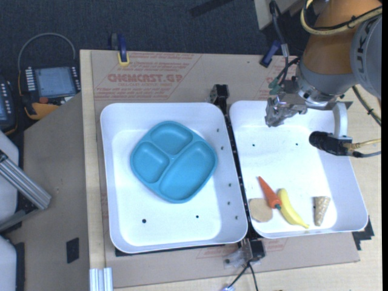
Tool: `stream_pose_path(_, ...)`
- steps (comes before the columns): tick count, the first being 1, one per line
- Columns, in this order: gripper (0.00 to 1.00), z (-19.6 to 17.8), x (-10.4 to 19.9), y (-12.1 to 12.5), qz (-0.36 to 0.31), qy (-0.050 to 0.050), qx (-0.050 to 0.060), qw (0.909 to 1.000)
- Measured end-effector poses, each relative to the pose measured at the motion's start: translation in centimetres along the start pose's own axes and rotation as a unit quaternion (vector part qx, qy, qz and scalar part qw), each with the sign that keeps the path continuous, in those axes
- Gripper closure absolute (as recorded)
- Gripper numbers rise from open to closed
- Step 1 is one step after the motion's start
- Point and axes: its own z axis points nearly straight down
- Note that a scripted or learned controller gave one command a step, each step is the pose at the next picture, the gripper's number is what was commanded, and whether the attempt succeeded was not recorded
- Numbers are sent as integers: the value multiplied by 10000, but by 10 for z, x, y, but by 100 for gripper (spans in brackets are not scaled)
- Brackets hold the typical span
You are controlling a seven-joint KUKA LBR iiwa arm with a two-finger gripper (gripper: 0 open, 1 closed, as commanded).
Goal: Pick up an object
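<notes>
Hidden or unclear: the arm [339,35] is cut off at the top and right edges of the camera view. Its grey and orange body covers part of the far right corner of the right bin [339,180]. The tips of the end effector [276,119] are small and dark against the bin's far wall. Whether they are apart or together cannot be told, and nothing can be made out between them.

End effector: hangs over the far left part of the right bin, near its rim, well apart from the items below. Whether it touches the bin floor cannot be told.

Right bin, near edge, left to right:
- tan round flat piece [261,210], by the left wall.
- carrot [268,191], orange, lying at a slant, its lower end touching the banana.
- banana [291,209], yellow, lying at a slant.
- pale cone-shaped item [321,209], just beside the banana, kind unclear.

Left bin [121,211]: one blue divided plate [174,160], three compartments, near the middle.

Worktop [97,77]: brown board under both bins, bearing red print partly hidden by the bins.
</notes>
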Motion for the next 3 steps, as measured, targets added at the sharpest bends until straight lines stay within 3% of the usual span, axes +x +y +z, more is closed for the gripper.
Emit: stream_pose_path(3, 100, -4, 139, -83, -4, 4, 6, 10000)
